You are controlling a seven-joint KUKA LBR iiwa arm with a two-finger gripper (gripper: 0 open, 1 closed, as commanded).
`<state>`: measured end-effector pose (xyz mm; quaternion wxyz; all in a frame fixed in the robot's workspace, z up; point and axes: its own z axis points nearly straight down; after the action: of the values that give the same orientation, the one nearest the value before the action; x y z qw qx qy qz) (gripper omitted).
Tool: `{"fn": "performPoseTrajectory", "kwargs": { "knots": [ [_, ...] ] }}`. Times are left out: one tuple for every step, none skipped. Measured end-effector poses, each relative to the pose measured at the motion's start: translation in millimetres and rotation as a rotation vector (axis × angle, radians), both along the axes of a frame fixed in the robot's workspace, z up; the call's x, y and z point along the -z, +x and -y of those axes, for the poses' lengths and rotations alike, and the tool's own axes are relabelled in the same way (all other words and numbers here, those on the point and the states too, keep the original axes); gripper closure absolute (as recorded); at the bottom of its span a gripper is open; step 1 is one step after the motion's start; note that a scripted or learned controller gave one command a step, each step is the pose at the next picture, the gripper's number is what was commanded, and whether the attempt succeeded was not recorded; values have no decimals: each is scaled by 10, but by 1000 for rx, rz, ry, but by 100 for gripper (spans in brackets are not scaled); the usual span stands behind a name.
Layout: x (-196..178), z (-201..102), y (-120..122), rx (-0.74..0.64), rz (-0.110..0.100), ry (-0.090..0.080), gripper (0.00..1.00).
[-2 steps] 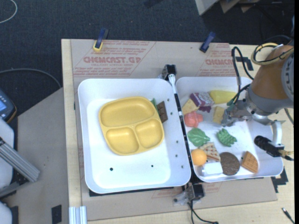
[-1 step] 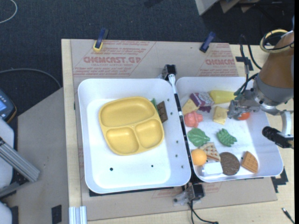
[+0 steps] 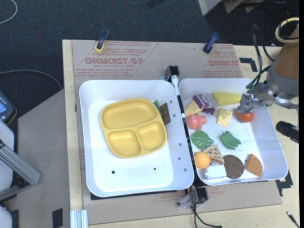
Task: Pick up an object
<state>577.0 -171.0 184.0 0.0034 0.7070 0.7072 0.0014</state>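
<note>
My gripper (image 3: 247,109) hangs over the far right part of the right bin (image 3: 278,146), directly above a small red tomato-like piece (image 3: 245,117) and touching or nearly touching its top. The arm's grey wrist and orange band (image 3: 287,63) reach in from the right. Several toy foods lie in this bin: a purple piece (image 3: 205,101), a yellow banana-like piece (image 3: 227,98), a pale cheese cube (image 3: 224,117), a pink piece (image 3: 195,121), two green leaves (image 3: 201,139) (image 3: 230,139), an orange (image 3: 202,160), a brown cookie (image 3: 233,166) and a tan wedge (image 3: 254,165).
The left bin (image 3: 95,175) holds a yellow three-compartment plate (image 3: 133,127), with a small brown piece (image 3: 164,113) at the plate's right rim. A black ridge (image 3: 183,122) divides the bins. Cables (image 3: 259,46) hang behind the arm.
</note>
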Motion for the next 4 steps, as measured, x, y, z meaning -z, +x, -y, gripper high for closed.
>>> {"fn": "performPoseTrajectory", "kwargs": {
  "knots": [
    [-441, 3, 14, -1, 0, 0, 100],
    [-369, -568, -150, -4, -10, 5, 100],
    [-359, -1141, -299, -5, -10, 5, 100],
    [-425, -1685, -476, -6, -10, 6, 100]
  ]
}}
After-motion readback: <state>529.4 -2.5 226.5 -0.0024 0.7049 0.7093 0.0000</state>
